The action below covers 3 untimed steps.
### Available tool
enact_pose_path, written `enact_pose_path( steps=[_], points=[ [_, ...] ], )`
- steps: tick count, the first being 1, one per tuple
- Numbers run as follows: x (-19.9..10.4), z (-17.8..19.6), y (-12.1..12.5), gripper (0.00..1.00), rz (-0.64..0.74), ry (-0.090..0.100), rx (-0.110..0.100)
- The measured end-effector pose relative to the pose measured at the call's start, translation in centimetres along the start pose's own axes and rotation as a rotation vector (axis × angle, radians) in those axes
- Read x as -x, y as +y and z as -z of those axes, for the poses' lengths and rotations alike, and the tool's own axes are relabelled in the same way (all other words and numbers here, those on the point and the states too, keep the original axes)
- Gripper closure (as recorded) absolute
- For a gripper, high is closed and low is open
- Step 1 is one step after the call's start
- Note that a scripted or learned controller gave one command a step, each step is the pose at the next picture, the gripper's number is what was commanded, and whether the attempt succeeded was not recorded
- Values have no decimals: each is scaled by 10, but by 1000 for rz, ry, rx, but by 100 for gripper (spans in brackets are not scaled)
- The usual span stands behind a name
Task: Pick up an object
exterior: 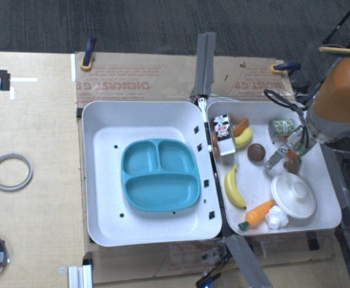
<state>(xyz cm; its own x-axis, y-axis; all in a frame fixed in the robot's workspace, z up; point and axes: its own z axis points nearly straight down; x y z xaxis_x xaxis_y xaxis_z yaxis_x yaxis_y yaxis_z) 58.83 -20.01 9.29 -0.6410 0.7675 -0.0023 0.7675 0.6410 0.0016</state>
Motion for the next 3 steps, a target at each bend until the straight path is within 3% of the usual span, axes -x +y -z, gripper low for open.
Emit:
enact_pose_path(
  steps=[1, 2, 3],
  points=[
    [-109, -1, 23, 0, -66, 2, -2],
    [-126, -1, -35, 0, -153, 3, -2],
    [-20, -1, -4, 0, -91, 1, -2]
  ],
)
